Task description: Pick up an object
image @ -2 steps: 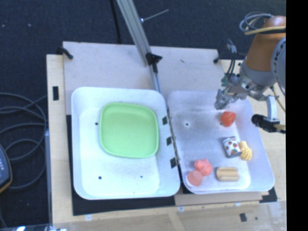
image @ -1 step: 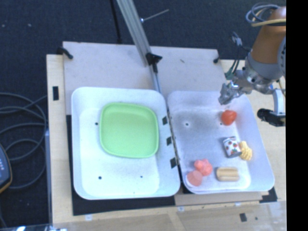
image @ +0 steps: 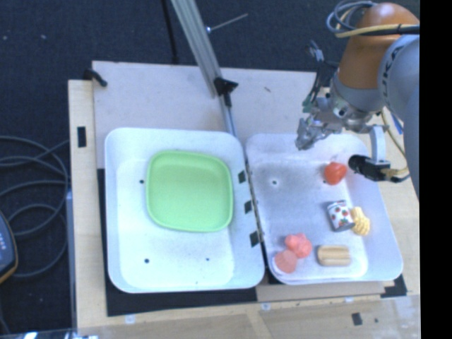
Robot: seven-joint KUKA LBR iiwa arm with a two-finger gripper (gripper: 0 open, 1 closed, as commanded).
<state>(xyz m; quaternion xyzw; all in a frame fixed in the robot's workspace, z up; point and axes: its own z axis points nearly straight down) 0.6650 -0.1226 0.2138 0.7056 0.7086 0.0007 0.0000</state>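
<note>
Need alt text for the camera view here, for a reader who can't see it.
The arm's gripper hovers over the far end of the right bin, nothing visibly between its fingers. Nearer in that bin lie a red object, a small patterned block, a yellow piece, two pink pieces and a tan roll. The left bin holds a green plate.

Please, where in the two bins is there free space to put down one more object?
Left bin: bare strip along the near edge, below the green plate. Right bin: bare middle-left, between the divider and the red toy. Its near corner is crowded.

Grey arm (image: 404, 69), orange band (image: 373, 27), looped cables (image: 346, 13)
</note>
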